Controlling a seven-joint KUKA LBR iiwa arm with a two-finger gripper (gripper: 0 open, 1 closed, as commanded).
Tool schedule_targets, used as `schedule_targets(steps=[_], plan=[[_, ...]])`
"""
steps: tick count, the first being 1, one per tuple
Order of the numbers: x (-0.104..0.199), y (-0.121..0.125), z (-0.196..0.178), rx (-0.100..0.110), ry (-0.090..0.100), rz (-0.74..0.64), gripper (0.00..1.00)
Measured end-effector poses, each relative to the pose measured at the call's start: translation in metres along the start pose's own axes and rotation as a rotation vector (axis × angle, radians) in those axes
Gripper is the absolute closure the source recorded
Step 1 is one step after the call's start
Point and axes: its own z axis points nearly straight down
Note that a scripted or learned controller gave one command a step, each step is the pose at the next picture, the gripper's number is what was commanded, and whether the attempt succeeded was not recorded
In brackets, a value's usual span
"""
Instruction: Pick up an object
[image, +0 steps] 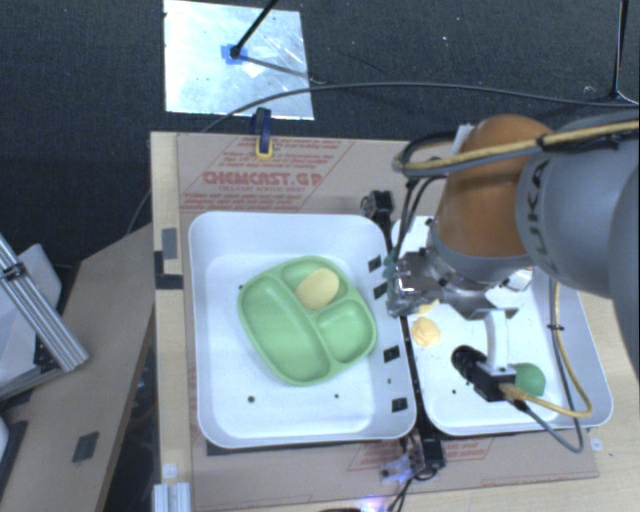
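Small yellow lump lies in the right-hand bin, close to the wall shared with the left-hand bin and just below the gripper. The grey arm reaches in from the right, wrist bent down low over the right-hand bin. Whether the gripper is spread or closed cannot be told, and nothing is seen held in it. A second, larger yellow piece sits in the upper compartment of one green divided plate in the left-hand bin. One green ball rests in the right-hand bin.
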Motion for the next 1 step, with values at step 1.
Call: schedule_targets(steps=[1], plan=[[0.0574,0.0035,-0.0059,-0.002,0.001,-0.001,1.0]])
